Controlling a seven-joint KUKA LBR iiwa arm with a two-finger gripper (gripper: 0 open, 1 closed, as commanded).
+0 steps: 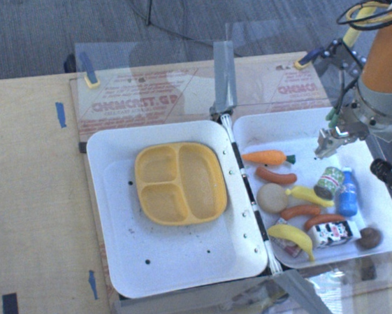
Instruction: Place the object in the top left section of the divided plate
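A yellow divided plate (181,183) lies in the left white bin (118,218); its three sections hold nothing, and its top left section (156,165) is the small one nearest the bin's far left. The gripper (326,145) hangs over the upper right part of the right bin (389,219), above and right of the toy food. Nothing shows between its fingers. Below it lie a carrot (266,157), a sausage (276,176), a green can (328,182) and a blue bottle (346,194).
The right bin also holds a beige potato (271,197), two bananas (308,195) (292,237), another sausage (301,212), a small milk carton (330,232) and a brown round item (369,238). A ridge (245,189) divides the bins. Cables (369,12) hang by the arm.
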